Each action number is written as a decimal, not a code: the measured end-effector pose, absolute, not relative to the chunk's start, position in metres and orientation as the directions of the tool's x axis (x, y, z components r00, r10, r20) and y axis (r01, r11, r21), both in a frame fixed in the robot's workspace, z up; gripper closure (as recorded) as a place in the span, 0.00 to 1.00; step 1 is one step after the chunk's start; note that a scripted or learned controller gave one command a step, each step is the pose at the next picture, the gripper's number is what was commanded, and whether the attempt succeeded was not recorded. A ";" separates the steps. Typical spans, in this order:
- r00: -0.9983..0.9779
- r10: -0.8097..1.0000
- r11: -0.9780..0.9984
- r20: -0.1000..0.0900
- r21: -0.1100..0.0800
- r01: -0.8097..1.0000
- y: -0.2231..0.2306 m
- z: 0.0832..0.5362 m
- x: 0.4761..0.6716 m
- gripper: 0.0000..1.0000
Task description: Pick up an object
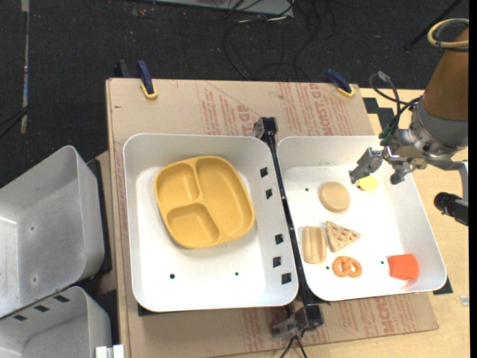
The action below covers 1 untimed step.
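My gripper (382, 170) hangs over the far part of the right bin (417, 222), its two dark fingers spread apart and nothing between them, so it is open. A small yellow piece (368, 184) lies on the bin floor just below the left finger (364, 167). Nearer the front lie a round tan cookie (335, 197), a tan bun (314, 244), a triangular waffle-like slice (342, 236), an orange pretzel (346, 267) and an orange-red block (403, 267).
The left bin (141, 274) bears a yellow plate with three compartments (203, 200). A black divider (277, 200) runs between the bins. Two white tubs (45, 222) stand off the bench at the left. Blue clamps (147, 80) grip the board's far edge.
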State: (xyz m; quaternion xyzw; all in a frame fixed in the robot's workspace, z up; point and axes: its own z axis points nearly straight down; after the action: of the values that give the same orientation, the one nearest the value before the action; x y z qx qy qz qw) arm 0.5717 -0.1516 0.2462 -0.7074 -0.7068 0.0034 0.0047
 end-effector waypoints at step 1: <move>-0.002 1.000 0.002 0.000 0.000 1.000 -0.151 0.252 0.574 0.00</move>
State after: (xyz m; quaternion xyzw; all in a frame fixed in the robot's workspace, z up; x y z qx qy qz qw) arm 0.5740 -0.1513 0.2522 -0.7066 -0.7076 0.0002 0.0001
